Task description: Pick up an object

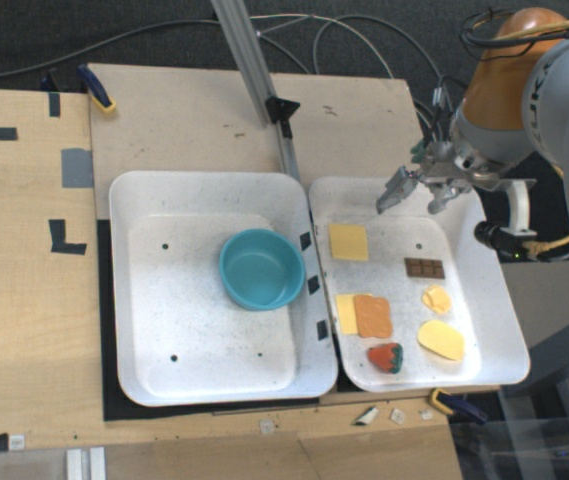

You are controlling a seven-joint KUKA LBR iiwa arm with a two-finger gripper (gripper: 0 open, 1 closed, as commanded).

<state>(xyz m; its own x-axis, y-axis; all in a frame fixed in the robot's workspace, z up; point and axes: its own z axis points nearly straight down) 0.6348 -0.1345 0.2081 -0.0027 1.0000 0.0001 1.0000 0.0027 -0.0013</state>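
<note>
Strawberry [385,357] lies nearest; six food pieces counted in right bin [484,298], one blue bowl [261,269] in left bin [154,298]. Hand [414,197] spread, nothing pinched.

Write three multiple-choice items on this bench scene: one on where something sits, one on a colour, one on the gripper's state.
1. Where is the round teal plastic bowl?
A. In the left white bin
B. In the right white bin
C. On the bare wooden bench

2. What colour is the small segmented rectangular block?
A. Green
B. Dark brown
C. White

3. How is the two-finger gripper?
A. Shut on the bowl
B. Open, holding nothing
C. Shut on the block

Key: 1 A, the bowl lies in the left bin. 2 B, it looks like chocolate. 3 B, its fingers are spread above the right bin's far edge.
</note>
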